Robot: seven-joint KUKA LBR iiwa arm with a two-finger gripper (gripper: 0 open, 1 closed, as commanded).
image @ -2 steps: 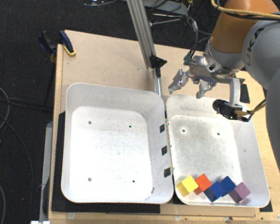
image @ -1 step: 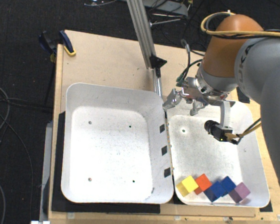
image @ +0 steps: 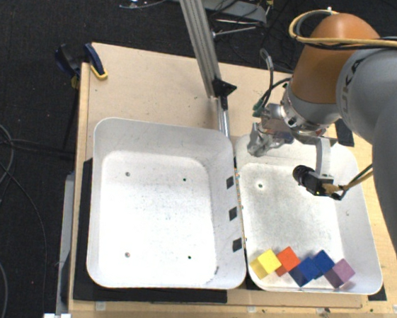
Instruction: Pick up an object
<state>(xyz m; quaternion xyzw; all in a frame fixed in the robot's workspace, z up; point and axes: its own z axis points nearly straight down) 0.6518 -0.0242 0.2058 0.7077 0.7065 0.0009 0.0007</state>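
Observation:
Several small blocks lie in a row along the near edge of the right bin [image: 361, 230]: a yellow block [image: 267, 263], an orange block [image: 287, 258], a blue block [image: 312, 267] and a purple block [image: 341, 273]. They touch one another. My gripper [image: 259, 142] hangs over the far left corner of the right bin, well away from the blocks. Nothing shows between its fingers.
The left bin [image: 110, 180] sits beside the right one, their rims meeting at mid-bench. A slanted metal pole [image: 201, 37] rises from behind the bins. A blue and yellow clamp [image: 88, 60] grips the bench's far left corner. A black fitting [image: 313, 180] hangs from the arm over the right bin.

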